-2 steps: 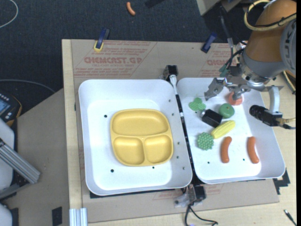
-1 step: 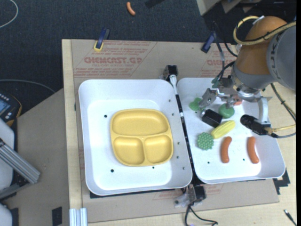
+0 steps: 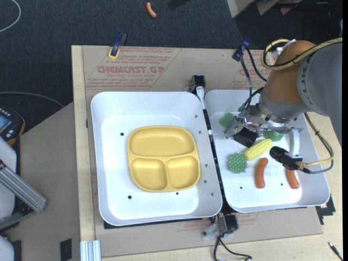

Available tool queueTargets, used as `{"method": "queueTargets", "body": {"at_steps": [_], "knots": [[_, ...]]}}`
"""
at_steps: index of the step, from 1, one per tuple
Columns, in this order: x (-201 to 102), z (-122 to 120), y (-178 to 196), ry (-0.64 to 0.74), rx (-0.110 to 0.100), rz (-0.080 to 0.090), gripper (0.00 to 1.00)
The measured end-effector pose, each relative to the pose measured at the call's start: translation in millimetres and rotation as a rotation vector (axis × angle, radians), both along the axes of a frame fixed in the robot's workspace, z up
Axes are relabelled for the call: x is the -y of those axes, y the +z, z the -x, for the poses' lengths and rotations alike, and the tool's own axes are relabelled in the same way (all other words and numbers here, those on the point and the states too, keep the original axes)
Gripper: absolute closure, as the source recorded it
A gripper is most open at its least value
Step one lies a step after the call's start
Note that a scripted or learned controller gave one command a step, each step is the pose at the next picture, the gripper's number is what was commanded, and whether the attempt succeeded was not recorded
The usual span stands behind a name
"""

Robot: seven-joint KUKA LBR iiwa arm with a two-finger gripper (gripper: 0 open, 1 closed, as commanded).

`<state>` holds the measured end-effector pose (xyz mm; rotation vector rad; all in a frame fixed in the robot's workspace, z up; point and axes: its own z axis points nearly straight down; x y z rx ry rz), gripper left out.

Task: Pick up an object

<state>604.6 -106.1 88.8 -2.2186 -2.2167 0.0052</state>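
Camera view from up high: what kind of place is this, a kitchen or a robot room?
Probably a robot lab, not a kitchen. A grey arm reaches over two white bins on a workbench. The corn and sausage look like toys, and cables trail around on the dark floor.

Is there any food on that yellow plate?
No, the yellow plate holds nothing; the corn and sausages lie in the right bin.

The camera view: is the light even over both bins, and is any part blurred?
Camera view: soft, even light, with faint shadows under the yellow tray and the corn; the white bins look bright, without strong glare; the claw area is slightly soft.
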Motion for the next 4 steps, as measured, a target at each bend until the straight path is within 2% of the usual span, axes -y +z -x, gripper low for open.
{"method": "queueTargets", "body": {"at_steps": [1, 2, 4], "knots": [[-0.1, -0.1, -3.8, 0.000, 0.004, 0.001, 0.00], [0.1, -1.2, 7.7, -0.001, 0.008, 0.002, 1.00], [0.3, -0.7, 120.7, 0.002, 0.013, 0.003, 1.00]]}}
